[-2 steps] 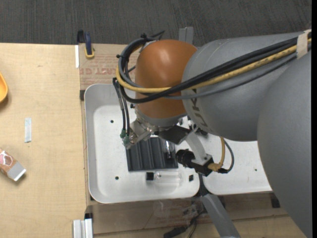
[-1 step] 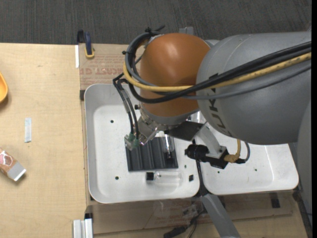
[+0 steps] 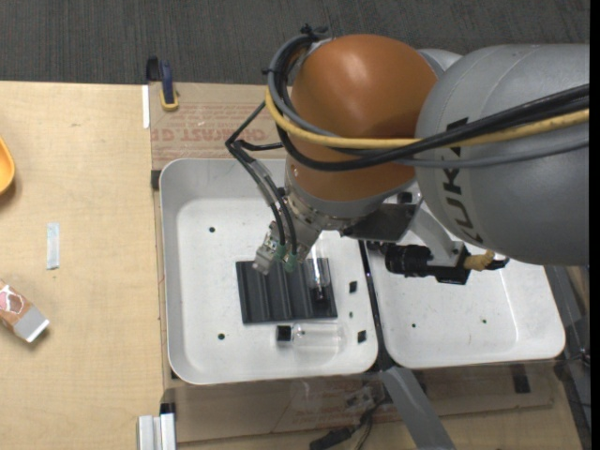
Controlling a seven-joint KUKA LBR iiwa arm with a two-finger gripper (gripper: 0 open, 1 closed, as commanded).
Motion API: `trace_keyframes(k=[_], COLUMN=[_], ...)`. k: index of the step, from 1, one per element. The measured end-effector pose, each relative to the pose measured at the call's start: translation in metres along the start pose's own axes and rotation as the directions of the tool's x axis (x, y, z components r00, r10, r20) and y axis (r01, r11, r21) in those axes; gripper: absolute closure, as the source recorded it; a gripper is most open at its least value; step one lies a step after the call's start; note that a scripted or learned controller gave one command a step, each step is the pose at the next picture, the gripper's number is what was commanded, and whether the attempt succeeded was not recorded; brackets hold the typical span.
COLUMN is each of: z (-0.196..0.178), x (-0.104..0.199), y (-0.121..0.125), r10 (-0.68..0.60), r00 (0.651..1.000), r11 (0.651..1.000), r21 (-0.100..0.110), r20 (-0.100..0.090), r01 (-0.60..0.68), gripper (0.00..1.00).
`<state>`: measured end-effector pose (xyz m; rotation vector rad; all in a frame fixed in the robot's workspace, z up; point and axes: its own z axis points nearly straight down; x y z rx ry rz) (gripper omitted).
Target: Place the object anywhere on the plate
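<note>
Looking down past the arm's orange wrist band (image 3: 361, 111), we take as our landmark the dark ribbed plate (image 3: 281, 293) lying in the left white bin (image 3: 187, 251). The hand (image 3: 314, 270) hangs directly over the plate's middle, but the wrist and cables cover it, so we cannot tell whether it is released or clenched, nor whether it carries anything.

Just off the plate's near edge, touching or almost touching it, lies a small clear object with a black cap (image 3: 307, 336), resting on the bin floor. We judge this to be the thing to place, though it is too small to name more exactly. It looks light and rigid, with a smooth, glossy body that would likely slip under a loose pinch. We would take it across its short width near the middle, away from the cap, and close gently, since clear plastic or glass may crack. The plate's ridges should help stop it rolling once set down.
</note>
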<state>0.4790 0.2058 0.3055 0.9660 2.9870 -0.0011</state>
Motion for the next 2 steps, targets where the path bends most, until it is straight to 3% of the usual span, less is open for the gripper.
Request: trace_keyframes(k=[1, 2], z=[0.101, 0.061], x=[0.014, 0.009], y=[0.017, 0.011], r10=[0.307, -0.082], r00=[0.952, 0.997], r11=[0.952, 0.997], r21=[0.005, 0.001], r20=[-0.002, -0.002], r01=[-0.307, 0.082], gripper=[1.00, 1.00])
